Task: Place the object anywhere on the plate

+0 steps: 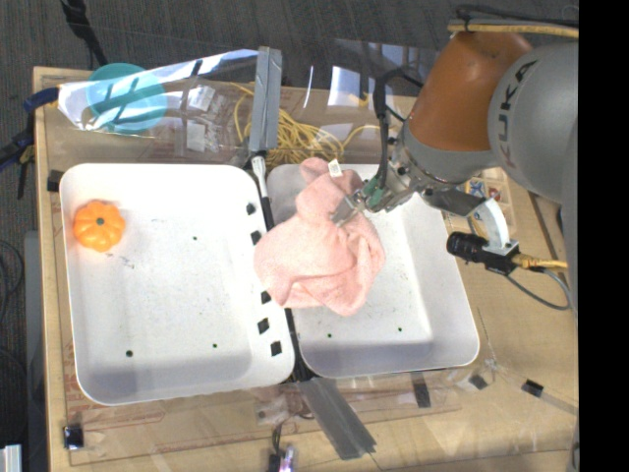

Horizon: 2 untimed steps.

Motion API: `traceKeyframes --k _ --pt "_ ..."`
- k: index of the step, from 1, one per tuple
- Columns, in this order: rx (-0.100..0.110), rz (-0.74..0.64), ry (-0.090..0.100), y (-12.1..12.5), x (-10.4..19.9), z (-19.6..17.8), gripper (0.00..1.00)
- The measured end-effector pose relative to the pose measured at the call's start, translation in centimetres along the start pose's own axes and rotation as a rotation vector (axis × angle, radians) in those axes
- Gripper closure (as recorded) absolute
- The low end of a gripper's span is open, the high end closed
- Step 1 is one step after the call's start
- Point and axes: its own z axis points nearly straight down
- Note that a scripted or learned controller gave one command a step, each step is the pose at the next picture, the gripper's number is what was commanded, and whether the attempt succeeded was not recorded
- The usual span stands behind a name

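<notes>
Plainly the job is at an early stage: the pink cloth [319, 249] lies bunched in the right bin [432, 332], its left part draped over the rim onto the edge of the left bin [157, 303], and nothing in this view looks like a plate, so where the cloth must go cannot be told. The gripper [356, 205] is down at the cloth's upper right part, its tips pressed into a fold there. The fingers look closed together on a pinch of pink fabric, though the tips are small and partly sunk in the cloth, so the hold seems likely but not certain. Most of the cloth rests on the bin floor, so by this picture the lift is not yet done, and carrying and setting down remain. The arm [491, 106] reaches in from the right, its orange band above the wrist, bent steeply down over the back of the right bin. A small orange pumpkin [98, 225] sits alone near the far left corner of the left bin, well apart from the gripper.
</notes>
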Motion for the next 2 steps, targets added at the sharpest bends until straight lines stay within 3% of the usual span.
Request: traceKeyframes --k 1,2 --pt "0.003 -0.078 0.003 3.4 5.1 0.4 1.00" --pt "0.005 -0.200 0.003 8.3 12.0 5.8 1.00"
